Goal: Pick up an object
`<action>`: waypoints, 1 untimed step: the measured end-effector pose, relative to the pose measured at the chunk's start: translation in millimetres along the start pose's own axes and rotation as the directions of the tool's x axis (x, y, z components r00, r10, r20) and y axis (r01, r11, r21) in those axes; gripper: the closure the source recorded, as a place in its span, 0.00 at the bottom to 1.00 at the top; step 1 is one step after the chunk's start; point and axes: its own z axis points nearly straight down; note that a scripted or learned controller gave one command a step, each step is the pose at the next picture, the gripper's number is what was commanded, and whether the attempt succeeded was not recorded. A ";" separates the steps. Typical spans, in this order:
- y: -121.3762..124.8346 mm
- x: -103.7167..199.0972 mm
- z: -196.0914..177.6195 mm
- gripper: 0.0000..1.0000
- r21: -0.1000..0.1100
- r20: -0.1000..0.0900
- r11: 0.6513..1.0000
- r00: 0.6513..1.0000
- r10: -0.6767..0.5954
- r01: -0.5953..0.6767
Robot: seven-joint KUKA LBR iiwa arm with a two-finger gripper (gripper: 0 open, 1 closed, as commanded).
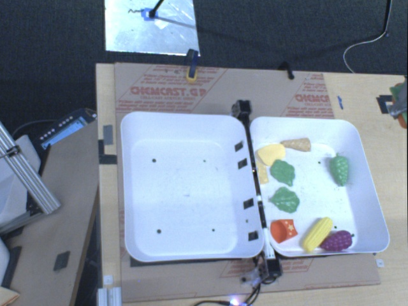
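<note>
On the brown sheet [268, 85] under the bins I can read "CHEMCAST GP" in red letters, near the far edge of the bench; the same print is repeated on the side closer to the arm, but there it is turned and hard to read. At the right border a small grey and orange piece [400, 104] is cut off; it is perhaps part of the arm, and I cannot tell if the gripper is open or closed. The right bin [366, 171], the one closer to this piece, holds all the toy food. The green grapes [340, 169] lie closest to the arm's side, with free white floor around them. The purple grapes [338, 240] touch the yellow corn [317, 233], close to the bin's front wall. Farther from the arm are the red piece [284, 229], two green leafy pieces [282, 172] apart from each other, a yellow piece [271, 153] and a tan piece [296, 145]; the yellow one is almost at the middle wall, where black clips [242, 164] join the bins. The left bin [185, 183], farthest from the arm, shows a wide white floor with few dark dots. Beyond it a shiny sheet [151, 16] lies on the dark floor, and a yellow clamp [191, 65] sits at the bench edge. What each food piece really is, I cannot always say.
</note>
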 end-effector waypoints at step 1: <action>14.5 -78.0 0.6 1.00 0.000 0.005 1.000 1.000 0.018 -0.018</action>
